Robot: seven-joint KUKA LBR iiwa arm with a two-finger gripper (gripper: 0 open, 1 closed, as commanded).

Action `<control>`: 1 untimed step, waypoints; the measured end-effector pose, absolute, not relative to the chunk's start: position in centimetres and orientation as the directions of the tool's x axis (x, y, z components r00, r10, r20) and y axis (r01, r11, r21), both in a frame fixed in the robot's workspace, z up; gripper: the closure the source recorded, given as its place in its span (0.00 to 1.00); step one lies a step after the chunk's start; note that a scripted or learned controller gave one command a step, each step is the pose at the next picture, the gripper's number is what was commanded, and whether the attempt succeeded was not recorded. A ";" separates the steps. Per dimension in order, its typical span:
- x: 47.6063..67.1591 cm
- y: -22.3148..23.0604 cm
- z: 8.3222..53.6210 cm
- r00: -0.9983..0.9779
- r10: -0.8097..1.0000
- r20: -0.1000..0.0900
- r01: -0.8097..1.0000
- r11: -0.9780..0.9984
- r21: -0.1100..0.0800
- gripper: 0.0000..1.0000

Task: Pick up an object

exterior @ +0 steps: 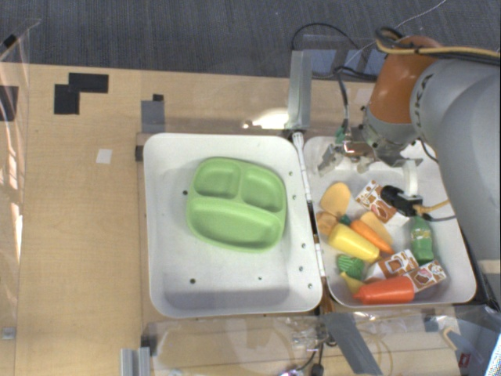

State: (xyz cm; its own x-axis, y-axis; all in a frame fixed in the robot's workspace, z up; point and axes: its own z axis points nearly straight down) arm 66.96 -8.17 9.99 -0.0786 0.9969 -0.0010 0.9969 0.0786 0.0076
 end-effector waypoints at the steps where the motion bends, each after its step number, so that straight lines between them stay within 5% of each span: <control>1: 67.0 -7.8 18.7 0.110 0.994 0.000 0.994 -0.110 0.007 0.00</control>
State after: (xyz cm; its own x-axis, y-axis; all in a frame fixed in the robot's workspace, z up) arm 67.03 -7.77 18.73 0.1098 0.9940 -0.0001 0.9939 -0.1098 0.0067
